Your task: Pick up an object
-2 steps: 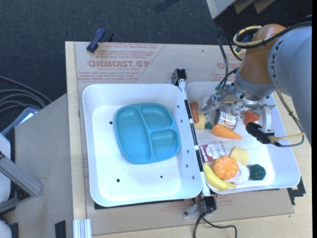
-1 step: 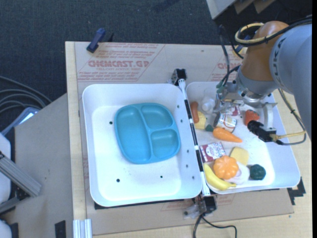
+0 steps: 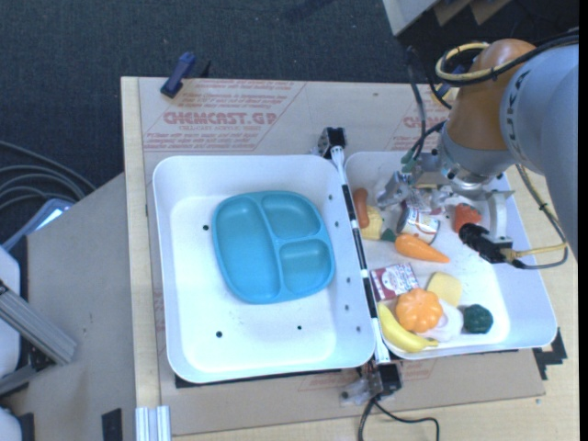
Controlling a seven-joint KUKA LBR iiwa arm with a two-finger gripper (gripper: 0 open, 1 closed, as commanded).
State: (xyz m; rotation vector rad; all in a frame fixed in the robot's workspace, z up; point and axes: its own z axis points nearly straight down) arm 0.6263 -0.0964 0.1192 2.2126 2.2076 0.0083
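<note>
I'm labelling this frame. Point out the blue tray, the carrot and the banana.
Blue tray [image 3: 273, 244], camera view, centre divider.
Carrot [image 3: 421, 247], camera view, middle of body.
Banana [image 3: 397, 331], camera view, middle of curve.

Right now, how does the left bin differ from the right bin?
The left bin holds one thing, a blue divided plate lying flat near its middle; the right bin holds many small toy foods, among them a carrot, a pumpkin and a banana. The gripper is down in the right bin, while the left bin has no arm over it. Both are shallow, white and side by side.
</note>
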